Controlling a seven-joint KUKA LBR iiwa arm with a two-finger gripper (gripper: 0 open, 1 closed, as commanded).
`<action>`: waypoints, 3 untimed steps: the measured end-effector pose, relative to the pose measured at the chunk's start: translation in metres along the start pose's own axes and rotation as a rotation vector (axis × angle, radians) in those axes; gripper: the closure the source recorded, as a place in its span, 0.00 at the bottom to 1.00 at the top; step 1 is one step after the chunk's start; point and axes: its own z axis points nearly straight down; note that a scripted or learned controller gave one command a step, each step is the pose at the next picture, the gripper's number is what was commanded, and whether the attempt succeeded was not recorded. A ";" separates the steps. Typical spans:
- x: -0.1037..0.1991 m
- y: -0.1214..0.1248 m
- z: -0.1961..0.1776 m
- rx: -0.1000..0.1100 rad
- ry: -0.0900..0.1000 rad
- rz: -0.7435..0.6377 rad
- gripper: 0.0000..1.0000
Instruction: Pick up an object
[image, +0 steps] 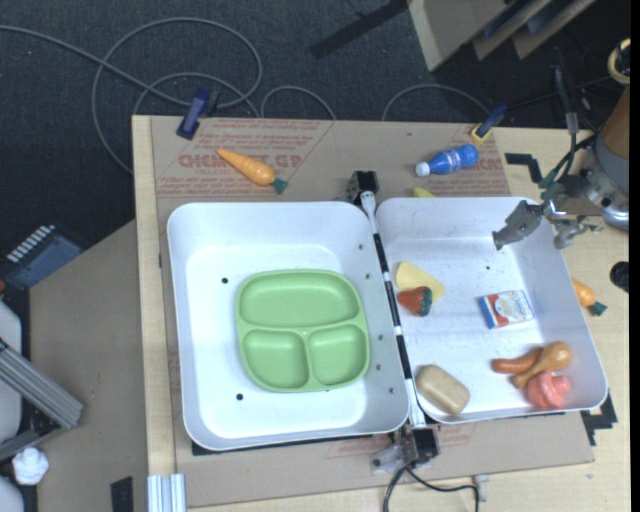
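My gripper (542, 228) hangs over the far right part of the right bin (455, 232), its two grey fingers spread apart and open, with nothing between them. Below it in that bin lie a small blue and white carton (505, 308), a yellow cheese wedge (413, 275) touching a red strawberry (416, 300), an orange sausage (530, 361), a pink lump (548, 390) and a tan bread roll (442, 390). The carton is the closest item, a little nearer the front than the fingers.
The left bin (200, 250) holds a green divided plate (300, 328). On the bench behind the bins lie a carrot (250, 166) and a blue bottle (448, 160). A small carrot (585, 296) sits just outside the right bin's right wall.
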 end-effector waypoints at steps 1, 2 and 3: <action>-0.008 -0.097 0.071 0.011 0.001 0.006 0.00; -0.035 -0.032 0.003 0.004 -0.002 0.004 0.00; -0.046 -0.043 0.158 0.012 0.002 0.006 0.00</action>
